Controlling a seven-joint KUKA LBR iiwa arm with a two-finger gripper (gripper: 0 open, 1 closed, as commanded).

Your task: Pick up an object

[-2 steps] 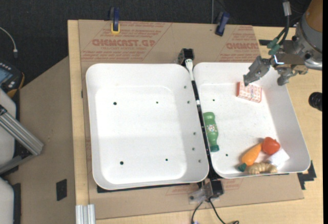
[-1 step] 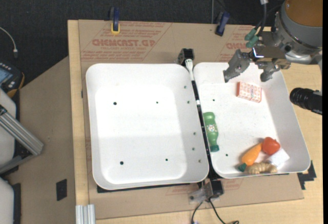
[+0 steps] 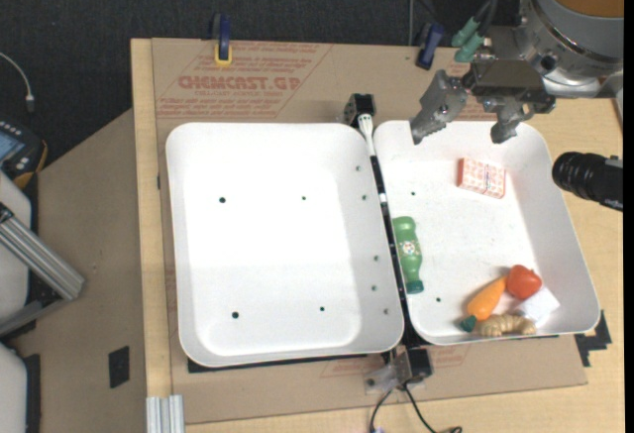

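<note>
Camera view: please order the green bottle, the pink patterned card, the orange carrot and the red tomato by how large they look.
1. green bottle
2. pink patterned card
3. orange carrot and red tomato: these look about alike, so I do not rank them.

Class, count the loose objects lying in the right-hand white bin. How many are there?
6: green bottle by the left wall, pink card at the back, carrot, tomato, beige piece and white piece clustered in front.

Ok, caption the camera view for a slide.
Open gripper above right bin holding pink card, green bottle, toy vegetables.
</note>
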